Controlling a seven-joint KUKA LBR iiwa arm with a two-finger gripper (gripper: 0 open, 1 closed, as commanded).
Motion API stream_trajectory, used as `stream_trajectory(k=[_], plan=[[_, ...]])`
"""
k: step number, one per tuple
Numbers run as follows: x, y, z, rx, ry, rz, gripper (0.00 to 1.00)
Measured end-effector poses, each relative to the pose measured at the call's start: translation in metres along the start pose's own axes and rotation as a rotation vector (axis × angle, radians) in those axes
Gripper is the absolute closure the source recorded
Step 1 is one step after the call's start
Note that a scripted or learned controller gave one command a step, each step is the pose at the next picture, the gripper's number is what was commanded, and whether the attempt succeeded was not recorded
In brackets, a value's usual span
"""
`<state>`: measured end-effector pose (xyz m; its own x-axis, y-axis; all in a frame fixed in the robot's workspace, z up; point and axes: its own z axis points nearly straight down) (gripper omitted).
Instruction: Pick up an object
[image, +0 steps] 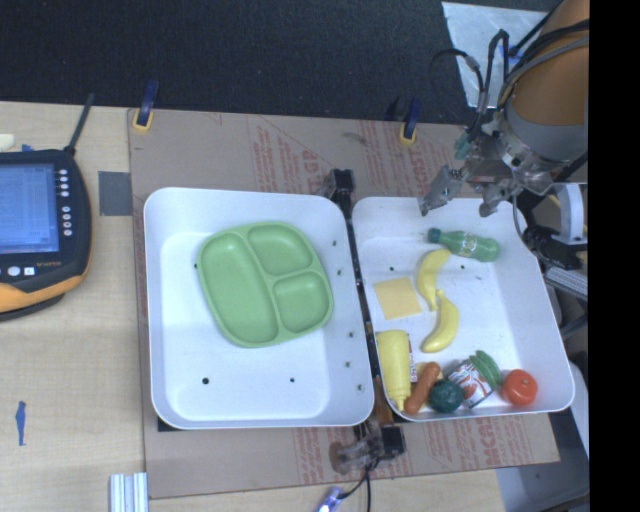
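Camera view from above shows you 2 white bins side by side on the brown bench sheet. Your gripper (462, 198) hangs over the far edge of the right bin (540, 330), its 2 fingers spread wide apart with nothing between them; 1 fingertip (428, 206) points down over the bin's far left corner, the other sits nearer the arm (545, 95). Just below and right of the gripper you will find a green bottle (464, 243) lying on its side, apart from the fingers. Nearer the middle of that bin lie 2 yellow bananas (436, 298), 1 touching the other end to end, with a pale yellow square slice (397, 297) just beside them on the left. Along the near edge you see a yellow bottle (394, 366), an orange carrot (422, 387), a dark green round piece (446, 396), a small can (468, 384) and a red tomato (519, 386), all crowded together. The left bin (180, 395) holds a green 3-compartment plate (265, 283). A tablet-like pendant (35, 228) rests on the bench at the far left.
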<state>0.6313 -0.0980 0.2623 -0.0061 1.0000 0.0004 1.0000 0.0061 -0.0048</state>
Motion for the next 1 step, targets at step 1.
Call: stream_trajectory(k=[1], plan=[[-0.0239, -0.0069, 0.0728, 0.002, -0.002, 0.001, 0.0]])
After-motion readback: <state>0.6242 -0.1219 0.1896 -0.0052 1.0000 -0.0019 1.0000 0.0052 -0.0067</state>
